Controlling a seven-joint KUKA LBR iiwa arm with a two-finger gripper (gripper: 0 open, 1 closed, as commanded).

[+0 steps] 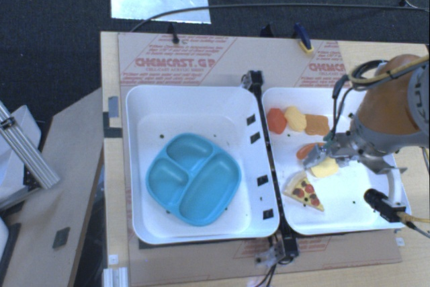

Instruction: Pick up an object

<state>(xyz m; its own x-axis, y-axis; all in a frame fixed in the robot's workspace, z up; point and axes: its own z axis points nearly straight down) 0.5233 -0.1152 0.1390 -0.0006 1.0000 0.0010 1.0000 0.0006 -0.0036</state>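
Observation:
In the right bin (349, 217) lie several toy foods: a red piece (276, 120), a yellow piece (295, 118), an orange piece (316, 124), an orange-red piece (308, 150), a pale yellow piece (325, 169) and a pizza slice (304, 191). My gripper (324, 154) hangs low over the bin's middle, right at the orange-red and pale yellow pieces. The wrist hides the fingertips.
The left bin (195, 101) holds a blue divided plate (194, 178). A black divider with clips (262, 144) runs between the bins. The arm's orange band (393, 104) covers the right bin's far right side.

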